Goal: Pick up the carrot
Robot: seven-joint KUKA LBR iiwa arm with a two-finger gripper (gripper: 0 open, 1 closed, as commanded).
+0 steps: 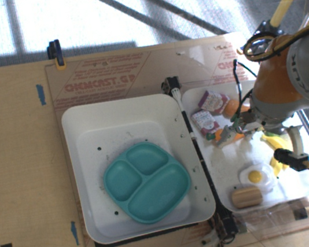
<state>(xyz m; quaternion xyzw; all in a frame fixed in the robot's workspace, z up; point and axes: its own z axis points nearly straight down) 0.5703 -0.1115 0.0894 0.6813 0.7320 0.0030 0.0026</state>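
Left white shallow plastic bin (pixel 84 161): contains one teal three-compartment plastic plate (pixel 146 181), lying flat, slightly toward the near side of the bin floor.

A black divider strip (pixel 194 142) runs between the two bins, with a black clamp (pixel 169 83) at its far end.

Right white shallow plastic bin (pixel 230 172): at the far left lie two small white and pink printed packets (pixel 206 111), one just behind the other. Just right of the nearer packet lies the small orange toy carrot (pixel 222 134), with a green tip beside it, on the bin floor. The grey two-finger gripper (pixel 239 130) is low, immediately right of the carrot; its opening cannot be judged from this angle, and contact with the carrot cannot be confirmed. A yellow banana-shaped toy (pixel 275 144) lies to the gripper's right, partly under the arm. Nearer the front sit a white fried-egg toy with a yellow yolk (pixel 256 177) and a tan wooden cylinder (pixel 246 196), just beside each other.

The grey arm with orange band (pixel 279 78) covers the bin's far right.
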